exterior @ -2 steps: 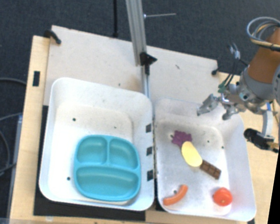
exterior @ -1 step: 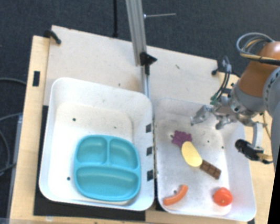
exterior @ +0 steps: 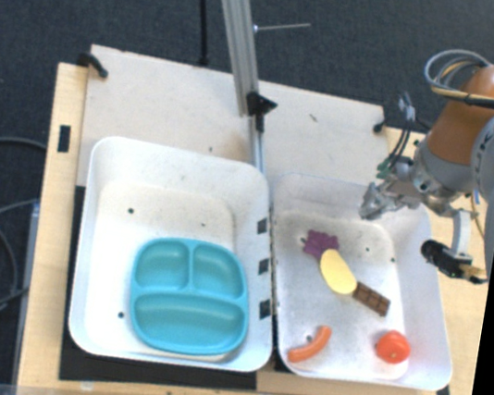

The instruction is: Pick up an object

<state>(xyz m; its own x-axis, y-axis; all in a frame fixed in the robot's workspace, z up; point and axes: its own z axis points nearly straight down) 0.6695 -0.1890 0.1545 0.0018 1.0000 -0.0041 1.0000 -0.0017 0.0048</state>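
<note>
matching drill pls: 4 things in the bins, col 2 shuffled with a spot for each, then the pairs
Things:
1. blue tray
2. red ball
3. purple piece
4. orange sausage

Places:
A. right bin, near-right corner
B. left bin
C. right bin, near edge, left of the ball
D. right bin, touching the yellow piece's far-left side

Pairs: 1-B, 2-A, 3-D, 4-C
</note>
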